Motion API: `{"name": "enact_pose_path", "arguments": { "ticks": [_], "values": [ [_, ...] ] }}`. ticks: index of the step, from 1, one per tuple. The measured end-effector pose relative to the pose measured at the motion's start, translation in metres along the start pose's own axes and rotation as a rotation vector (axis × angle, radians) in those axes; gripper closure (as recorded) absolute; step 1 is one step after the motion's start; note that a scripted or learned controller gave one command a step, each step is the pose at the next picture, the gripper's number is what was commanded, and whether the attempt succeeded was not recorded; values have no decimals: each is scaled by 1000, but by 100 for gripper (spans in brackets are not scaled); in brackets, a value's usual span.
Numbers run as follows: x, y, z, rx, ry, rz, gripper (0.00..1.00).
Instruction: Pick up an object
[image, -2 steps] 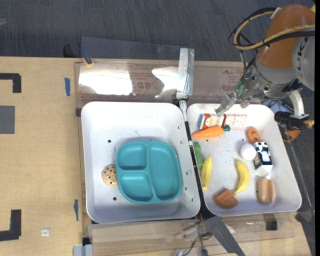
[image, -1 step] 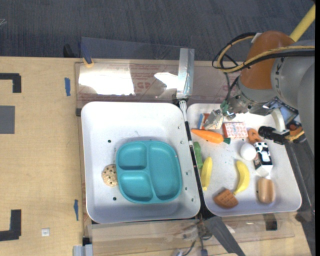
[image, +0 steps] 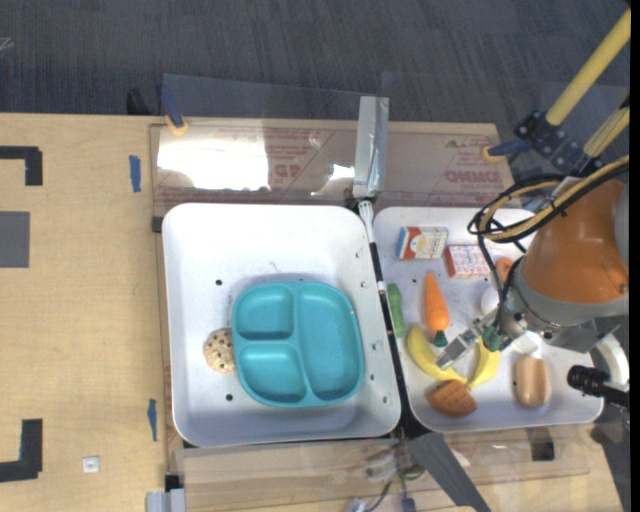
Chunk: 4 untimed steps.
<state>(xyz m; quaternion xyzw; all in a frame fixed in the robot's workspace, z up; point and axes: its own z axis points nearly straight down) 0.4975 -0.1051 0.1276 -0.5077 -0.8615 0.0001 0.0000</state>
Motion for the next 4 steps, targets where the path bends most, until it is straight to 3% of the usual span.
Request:
{"name": "enact_pose_path", "arguments": {
  "ticks": [1, 2, 3, 4],
  "values": [
    [-65, 90, 40, -4, -3, 103, 0],
    [-65, 92, 28, -10, -6, 103, 100],
    [19, 121, -61, -10, -2, 197, 100],
    [44, 143, -56, -1, 0, 630, 100]
  ]
}}
